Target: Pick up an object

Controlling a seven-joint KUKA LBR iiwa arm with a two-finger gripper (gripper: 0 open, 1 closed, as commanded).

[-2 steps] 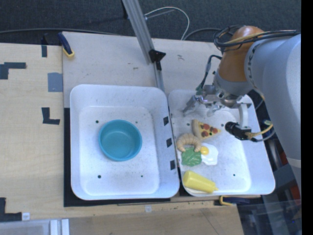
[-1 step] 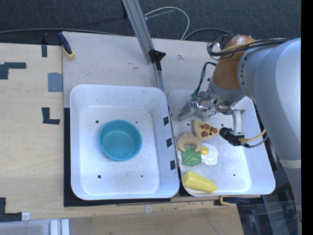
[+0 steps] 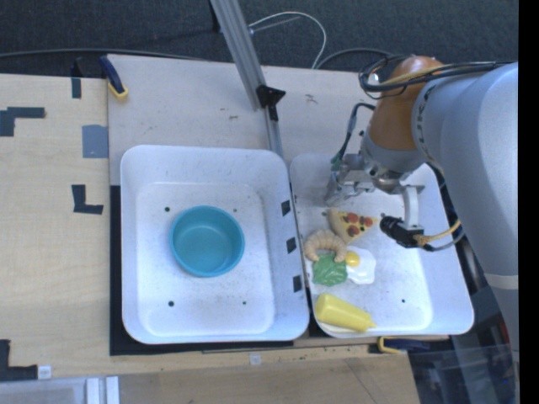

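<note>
Scene: we look down on two white bins side by side, the left bin (image 3: pixel 135 183) bearing a blue bowl (image 3: pixel 207 241), the right bin (image 3: pixel 438 297) bearing a cluster of toy food.
Arm: our grey arm reaches in from the right, its orange band above the wrist, with the gripper (image 3: pixel 338 190) over the far left part of the right bin.
Hand: we cannot tell from this slant how it is set, and we see nothing in it.
Targets: the pizza slice (image 3: pixel 352 223) lies just near of the gripper; beside it sit a tan croissant-like piece (image 3: pixel 323 243), a green leafy piece (image 3: pixel 329 269), a fried egg (image 3: pixel 360 265) and, at the near rim, a yellow piece (image 3: pixel 341 312).
Step in hand: we judge it the approach to a grasp, nothing yet lifted.
Doing it well: we would centre over one item, likely the pizza slice, and descend straight.
Risk: the pieces touch one another, so we could nudge a neighbour.
</note>
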